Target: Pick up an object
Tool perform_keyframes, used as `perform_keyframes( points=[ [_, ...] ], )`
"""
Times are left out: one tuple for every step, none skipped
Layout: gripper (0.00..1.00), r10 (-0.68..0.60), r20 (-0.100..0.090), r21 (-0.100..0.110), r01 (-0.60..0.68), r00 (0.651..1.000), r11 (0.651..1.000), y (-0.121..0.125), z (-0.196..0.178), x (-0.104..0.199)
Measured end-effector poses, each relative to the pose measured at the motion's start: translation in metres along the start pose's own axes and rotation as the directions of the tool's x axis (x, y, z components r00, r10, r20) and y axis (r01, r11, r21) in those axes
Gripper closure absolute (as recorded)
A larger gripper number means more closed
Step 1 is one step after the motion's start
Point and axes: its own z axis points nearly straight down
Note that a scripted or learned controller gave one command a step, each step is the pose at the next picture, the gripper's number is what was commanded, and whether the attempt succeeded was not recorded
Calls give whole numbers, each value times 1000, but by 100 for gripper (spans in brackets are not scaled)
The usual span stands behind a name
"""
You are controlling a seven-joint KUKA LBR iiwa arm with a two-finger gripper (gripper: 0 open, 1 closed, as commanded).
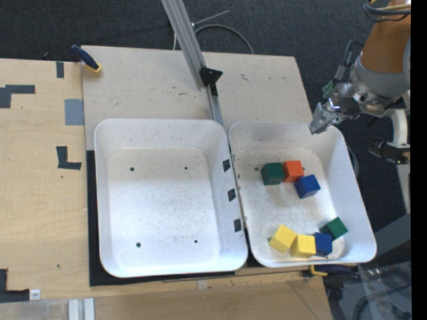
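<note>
The hand (323, 121) hovers over the far right corner of the right bin (352, 172), above its rim; whether it is released or clenched cannot be told from this angle, and nothing visible sits in it. The likeliest target is the blue cube (307, 186), lying near the bin's middle just beside the orange cube (293, 171) and the dark green cube (272, 174), which touch each other. A good approach would likely descend straight over the blue cube, closing across its free sides, away from the orange neighbour. Being a cube, it has no long axis; its faces sit slightly turned against the bin walls.
</note>
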Motion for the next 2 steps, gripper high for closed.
perform_keyframes(
  points=[
    [100,-5,-3,5,5,1000,1000,-11,-5,52],
    [100,-5,-4,6,5,1000,1000,-20,-8,104]
  ],
)
